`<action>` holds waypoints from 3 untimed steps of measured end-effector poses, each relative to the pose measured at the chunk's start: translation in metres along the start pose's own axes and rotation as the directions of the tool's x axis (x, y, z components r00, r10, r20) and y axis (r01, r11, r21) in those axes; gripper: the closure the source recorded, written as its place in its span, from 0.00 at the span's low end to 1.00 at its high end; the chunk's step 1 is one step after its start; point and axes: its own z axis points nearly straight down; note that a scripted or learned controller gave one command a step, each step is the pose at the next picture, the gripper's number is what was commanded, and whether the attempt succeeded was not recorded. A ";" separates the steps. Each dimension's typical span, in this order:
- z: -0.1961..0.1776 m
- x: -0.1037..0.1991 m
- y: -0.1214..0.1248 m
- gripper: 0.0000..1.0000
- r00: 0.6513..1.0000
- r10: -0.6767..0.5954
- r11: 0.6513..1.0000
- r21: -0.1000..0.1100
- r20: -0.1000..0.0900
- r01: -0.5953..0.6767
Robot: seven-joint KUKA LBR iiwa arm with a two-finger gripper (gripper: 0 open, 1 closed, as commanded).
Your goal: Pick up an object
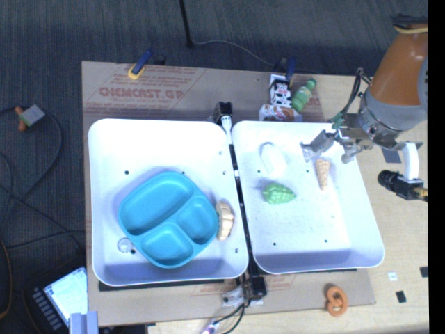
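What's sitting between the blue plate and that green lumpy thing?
In the camera view, a tan shell-like piece lies beside the blue plate, then come the two bins' adjoining rims, then bare white floor up to the green lumpy thing.

The brown board [139, 92] lying under the two bins bears pale red printed lettering along its far edge, reading roughly "CHEMCAST GP", with a line of smaller print beneath it too small to read. A small packet [279, 97] behind the right bin carries printing that is too blurred to make out.
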 end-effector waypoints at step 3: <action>0.132 0.041 -0.017 1.00 1.000 0.002 1.000 -0.011 0.005 -0.002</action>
